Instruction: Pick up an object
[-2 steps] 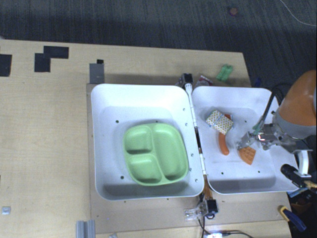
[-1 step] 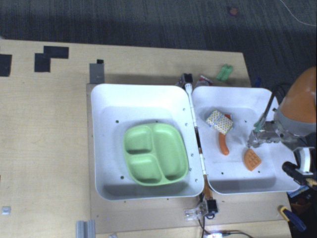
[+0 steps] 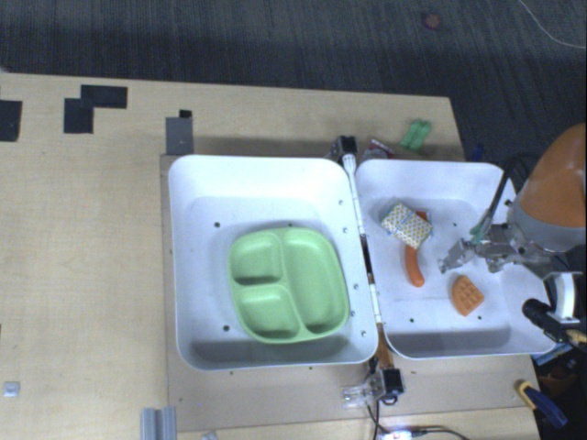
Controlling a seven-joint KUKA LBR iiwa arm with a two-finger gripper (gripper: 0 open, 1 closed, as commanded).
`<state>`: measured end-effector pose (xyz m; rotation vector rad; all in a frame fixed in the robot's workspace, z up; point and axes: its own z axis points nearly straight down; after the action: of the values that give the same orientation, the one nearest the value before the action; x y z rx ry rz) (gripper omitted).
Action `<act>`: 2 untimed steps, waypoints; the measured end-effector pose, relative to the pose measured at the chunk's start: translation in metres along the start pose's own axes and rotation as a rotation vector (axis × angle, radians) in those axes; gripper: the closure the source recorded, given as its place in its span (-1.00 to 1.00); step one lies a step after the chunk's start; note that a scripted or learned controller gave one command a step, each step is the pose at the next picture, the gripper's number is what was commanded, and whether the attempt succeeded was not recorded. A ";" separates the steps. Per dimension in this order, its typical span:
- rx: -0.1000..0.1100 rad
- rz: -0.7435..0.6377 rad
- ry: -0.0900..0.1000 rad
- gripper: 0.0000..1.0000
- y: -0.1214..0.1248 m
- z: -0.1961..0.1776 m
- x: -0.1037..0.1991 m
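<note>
Nearest the camera, wires and a small clip (image 3: 390,383) sit at the bench edge between the two bins. Right bin (image 3: 440,342): orange waffle-like piece (image 3: 467,295) on the floor toward the front, a thin orange sausage-shaped piece (image 3: 415,266) left of it, well apart. Patterned cream block (image 3: 407,225) lies behind the sausage, overlapping a small red item (too little shows to name). Gripper (image 3: 456,258) hangs over the right bin, between sausage and waffle piece, just above the waffle piece in the view; nothing between the fingers, but they're too small and blurred to say if wide or narrow, cannot tell. Arm comes in from the right, orange band at the frame edge. Left bin (image 3: 197,246): green divided tray (image 3: 287,282), three compartments, flat in the middle. Far side: green object (image 3: 415,135) on the bench behind the right bin.
</note>
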<state>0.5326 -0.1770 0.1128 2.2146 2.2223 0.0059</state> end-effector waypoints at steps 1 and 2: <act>-0.002 -0.001 0.000 -1.00 0.024 0.026 0.042; -0.002 -0.002 0.001 -1.00 0.069 0.027 0.096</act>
<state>0.6015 -0.0807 0.0864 2.2119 2.2240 0.0096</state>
